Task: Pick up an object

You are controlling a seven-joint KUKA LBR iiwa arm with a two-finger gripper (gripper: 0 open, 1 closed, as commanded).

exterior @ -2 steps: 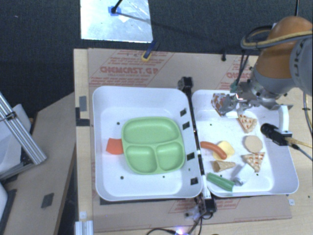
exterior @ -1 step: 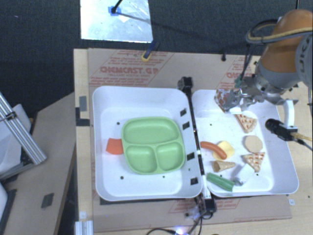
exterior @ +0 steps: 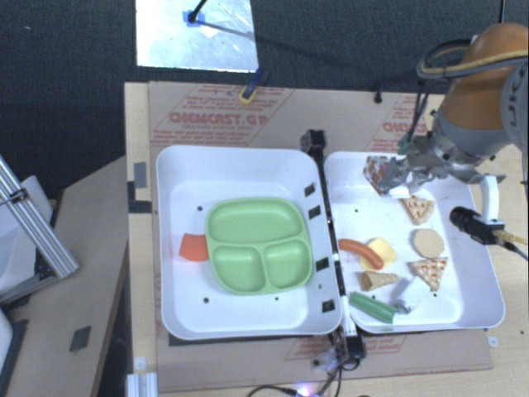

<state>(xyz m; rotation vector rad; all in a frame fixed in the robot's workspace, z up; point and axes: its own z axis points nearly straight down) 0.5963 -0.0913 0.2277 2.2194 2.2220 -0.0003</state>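
Note:
The right bin (exterior: 479, 304) holds several toy foods: a red-and-white speckled piece (exterior: 378, 172) at the back left, two pizza slices (exterior: 417, 209) (exterior: 431, 270), a round tan biscuit (exterior: 427, 241), a red sausage (exterior: 361, 252) against a yellow piece (exterior: 383, 248), a brown triangle (exterior: 376, 280), a green stick (exterior: 372, 307) and a small grey item (exterior: 403, 292). My gripper (exterior: 400, 177) is low over the bin's back part, right beside the speckled piece and touching or nearly touching it. Its tip is hidden by the wrist.
The left bin (exterior: 178, 304) bears a green divided plate (exterior: 256, 245) with an orange piece (exterior: 193, 247) to its left. A black divider (exterior: 324, 222) runs between the bins. A black cylinder on a white bracket (exterior: 471, 222) juts over the right bin's right side.

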